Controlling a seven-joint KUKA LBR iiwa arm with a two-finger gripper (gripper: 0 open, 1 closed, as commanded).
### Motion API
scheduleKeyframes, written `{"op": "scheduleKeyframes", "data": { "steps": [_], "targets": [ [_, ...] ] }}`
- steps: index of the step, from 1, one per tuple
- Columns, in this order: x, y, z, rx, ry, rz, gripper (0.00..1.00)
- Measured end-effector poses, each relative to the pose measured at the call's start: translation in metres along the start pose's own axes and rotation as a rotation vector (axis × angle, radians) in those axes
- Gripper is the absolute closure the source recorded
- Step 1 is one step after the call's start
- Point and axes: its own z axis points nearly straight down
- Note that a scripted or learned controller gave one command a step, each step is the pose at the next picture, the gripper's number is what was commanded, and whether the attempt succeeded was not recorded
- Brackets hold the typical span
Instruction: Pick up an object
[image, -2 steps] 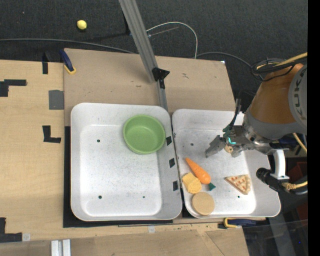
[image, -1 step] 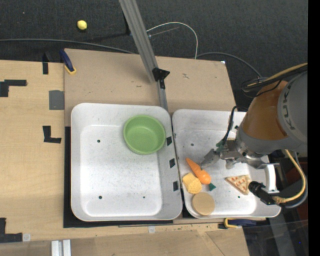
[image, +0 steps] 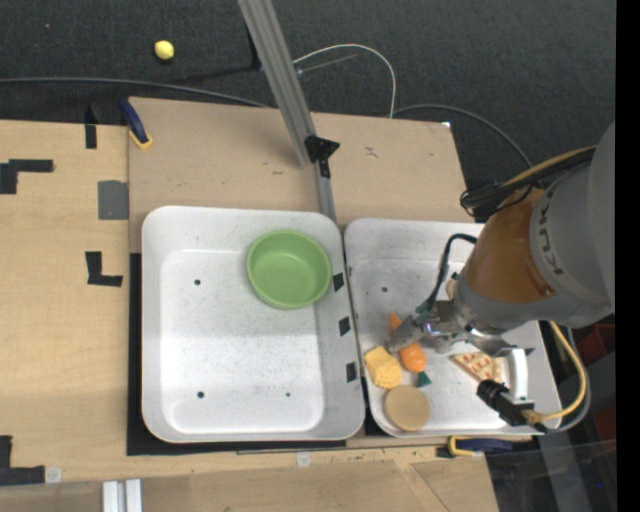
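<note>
Camera view, gripper above orange object

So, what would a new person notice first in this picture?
Probably the green bowl, alone at the top right of the left bin. Next, the grey and orange arm reaching from the right over the right bin, its end effector low above a cluster of small food toys.

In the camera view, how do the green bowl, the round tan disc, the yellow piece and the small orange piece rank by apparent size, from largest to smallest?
1. green bowl, by far the largest
2. round tan disc
3. yellow piece, a little smaller than the disc
4. small orange piece, partly under the gripper, so its full size is unsure
</note>
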Motion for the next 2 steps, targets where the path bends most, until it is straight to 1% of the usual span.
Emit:
{"op": "scheduleKeyframes", "data": {
  "steps": [1,2],
  "targets": [
    [0.001,0.001,-0.013,-0.003,0.001,-0.001,1.0],
    [-0.002,-0.003,-0.074,-0.012,-0.002,0.0,1.0]
  ]
}}
